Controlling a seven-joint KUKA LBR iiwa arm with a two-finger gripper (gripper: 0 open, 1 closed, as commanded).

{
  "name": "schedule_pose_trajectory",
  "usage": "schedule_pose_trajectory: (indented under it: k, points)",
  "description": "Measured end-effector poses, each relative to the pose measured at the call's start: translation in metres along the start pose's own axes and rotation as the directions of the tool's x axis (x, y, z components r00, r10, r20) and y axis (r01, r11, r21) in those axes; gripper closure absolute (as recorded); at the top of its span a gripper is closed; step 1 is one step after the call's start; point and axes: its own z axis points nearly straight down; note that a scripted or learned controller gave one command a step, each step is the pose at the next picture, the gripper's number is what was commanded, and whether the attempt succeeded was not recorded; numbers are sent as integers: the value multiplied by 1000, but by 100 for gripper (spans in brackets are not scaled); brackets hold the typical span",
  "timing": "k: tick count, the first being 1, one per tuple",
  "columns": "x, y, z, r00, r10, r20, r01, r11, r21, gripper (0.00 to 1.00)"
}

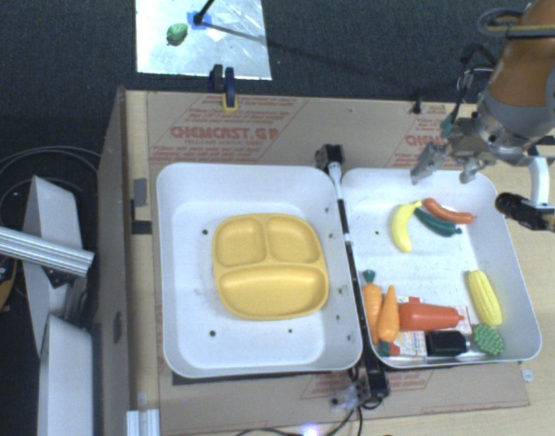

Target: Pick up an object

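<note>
Several toy foods crowd the right bin [528,321]: carrots [379,312] and corn [483,297] at the near end; further back the banana [402,226], its long axis running near-to-far, top tilted right; beyond it the gripper [449,169] hovers, fingers spread and empty; this looks like the approach, so descending squarely across the banana comes next.

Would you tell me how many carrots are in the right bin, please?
2. Both carrots lie side by side at the near-left corner of the right bin: one carrot along the left wall, the other carrot touching it on the right. Part of another could be hidden beneath the pile.
</note>
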Motion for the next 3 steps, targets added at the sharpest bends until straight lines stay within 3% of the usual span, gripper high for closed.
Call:
schedule_pose_trajectory:
  k: [1, 2, 3]
  points:
    - [21, 10, 101, 1000, -2, -1, 2, 1000, 4, 0]
    - [30, -5, 147, 1000, 1, 0, -1, 1000, 3, 0]
    - [30, -4, 136, 1000, 0, 0, 0, 1000, -1, 100]
